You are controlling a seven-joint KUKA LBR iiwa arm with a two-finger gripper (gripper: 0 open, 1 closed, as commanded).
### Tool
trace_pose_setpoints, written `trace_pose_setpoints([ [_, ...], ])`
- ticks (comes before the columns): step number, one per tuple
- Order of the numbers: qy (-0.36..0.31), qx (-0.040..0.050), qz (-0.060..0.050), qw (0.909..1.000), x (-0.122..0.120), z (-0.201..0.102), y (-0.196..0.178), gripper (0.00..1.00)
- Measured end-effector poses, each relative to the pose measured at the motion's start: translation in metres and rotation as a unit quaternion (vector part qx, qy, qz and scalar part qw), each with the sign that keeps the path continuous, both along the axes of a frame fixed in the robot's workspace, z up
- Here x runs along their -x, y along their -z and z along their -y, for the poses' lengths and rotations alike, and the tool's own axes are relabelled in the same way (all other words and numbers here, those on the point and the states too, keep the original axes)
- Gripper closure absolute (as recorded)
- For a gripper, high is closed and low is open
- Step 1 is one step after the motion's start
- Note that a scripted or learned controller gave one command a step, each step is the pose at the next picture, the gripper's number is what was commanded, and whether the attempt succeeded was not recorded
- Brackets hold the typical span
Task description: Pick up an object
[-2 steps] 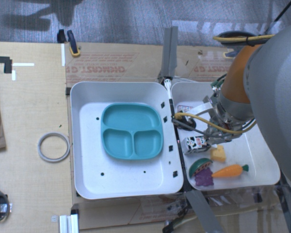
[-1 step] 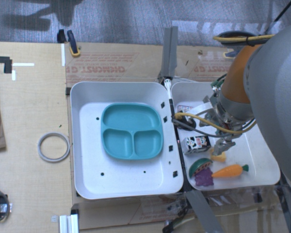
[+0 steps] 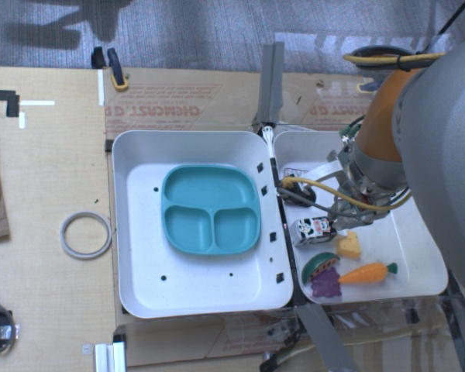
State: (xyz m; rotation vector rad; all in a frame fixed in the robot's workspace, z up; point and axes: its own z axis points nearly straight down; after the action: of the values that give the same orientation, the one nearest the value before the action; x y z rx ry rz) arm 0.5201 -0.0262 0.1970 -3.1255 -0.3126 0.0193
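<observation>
While the gripper (image 3: pixel 319 222) is lowered into the right bin (image 3: pixel 418 273), a small cow-print box (image 3: pixel 311 229) is seen at its tips; whether they are open cannot be told.

From my remote station, the overhead view looks evenly and fairly brightly lit, with a cool, slightly bluish cast. The two white bins (image 3: pixel 132 231) are the brightest areas, close to washed out, though I see no hard glare. Soft, blurry dark shadows fall across the grey floor (image 3: pixel 178 14) along the top. The teal tray (image 3: pixel 211 209) casts almost no shadow. The arm (image 3: pixel 442 153) at the right is large, close and out of focus. Fine detail is soft and grainy throughout, and small things look smeared.
</observation>
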Motion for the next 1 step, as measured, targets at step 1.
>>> trace_pose_setpoints([
  [1, 0.000, 0.0000, 0.000, 1.0000, 0.0000, 0.0000, 0.0001, 0.00],
])
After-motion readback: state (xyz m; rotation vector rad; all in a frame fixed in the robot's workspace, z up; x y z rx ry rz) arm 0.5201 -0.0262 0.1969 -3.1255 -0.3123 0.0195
